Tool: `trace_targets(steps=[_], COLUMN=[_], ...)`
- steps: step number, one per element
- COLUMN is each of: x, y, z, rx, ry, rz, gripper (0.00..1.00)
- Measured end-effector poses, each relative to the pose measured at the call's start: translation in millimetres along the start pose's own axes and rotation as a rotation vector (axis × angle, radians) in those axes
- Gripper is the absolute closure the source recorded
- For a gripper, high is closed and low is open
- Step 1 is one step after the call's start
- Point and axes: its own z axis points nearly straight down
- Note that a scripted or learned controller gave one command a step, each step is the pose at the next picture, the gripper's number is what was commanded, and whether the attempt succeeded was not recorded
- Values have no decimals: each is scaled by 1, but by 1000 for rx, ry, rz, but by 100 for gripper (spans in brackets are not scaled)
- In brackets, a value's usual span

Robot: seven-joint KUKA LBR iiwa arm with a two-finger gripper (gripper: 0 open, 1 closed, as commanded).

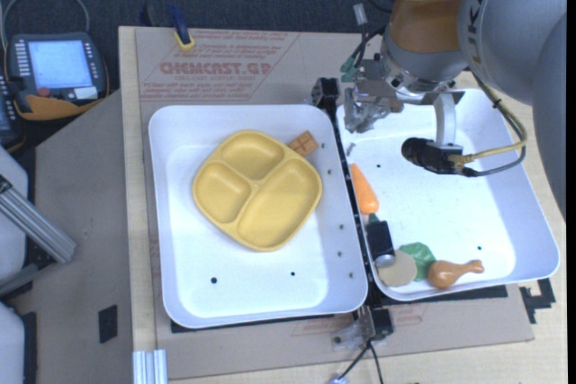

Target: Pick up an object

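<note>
Far off to the view's left of the tool [363, 108] we see a teach pendant [56, 67] (screen lit pale blue). Closer, up and left of it, a blue-and-yellow clamp [183, 31] grips the printed cardboard sheet [225, 67].

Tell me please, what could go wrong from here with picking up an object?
The hand hangs close to the wall between the two bins, so it may hit that wall. The carrot lies against the same wall, leaving little room to grip. Drumstick and green toy crowd one corner.
</note>
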Motion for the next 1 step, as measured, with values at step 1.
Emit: trace_targets(steps=[1], x=[53], y=[9], z=[22], rx=[0], ry=[-1], rz=[1], gripper=[100])
